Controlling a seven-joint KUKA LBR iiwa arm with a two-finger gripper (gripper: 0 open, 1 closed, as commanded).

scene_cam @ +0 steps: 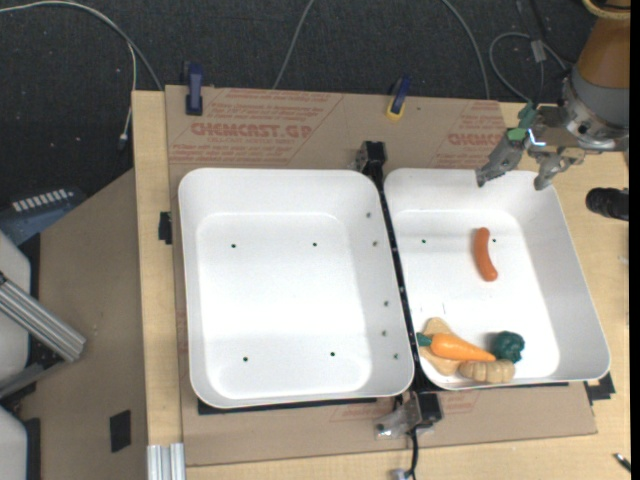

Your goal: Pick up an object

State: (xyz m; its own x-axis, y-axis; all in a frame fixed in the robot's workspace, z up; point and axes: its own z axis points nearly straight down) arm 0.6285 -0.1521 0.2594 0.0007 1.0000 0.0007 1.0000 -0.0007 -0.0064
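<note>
Up at the top right of the worktop, the gripper is hanging over the far edge of the right bin, its two fingers spreading apart with nothing between them, and the orange band of the arm is showing just above the wrist. Down inside that right bin, an orange-red sausage is lying on its own near the middle, lengthwise, well apart from the gripper. Over in the near left corner of the same bin, a little pile is sitting together: an orange carrot is resting across a pale tan piece, a beige lumpy item is lying just beside it toward the front rim, and a dark green object is touching the carrot's right end. The left bin is sitting just beside the right one, a black strip running between them. Both bins are resting on a brown board, and red printing on it is reading roughly "CHEMCAST GP" at the back left, with a second patch of the same red lettering near the right, too faint to read fully. A blue clamp and a blue-and-yellow clamp are gripping the board's far edge.
</note>
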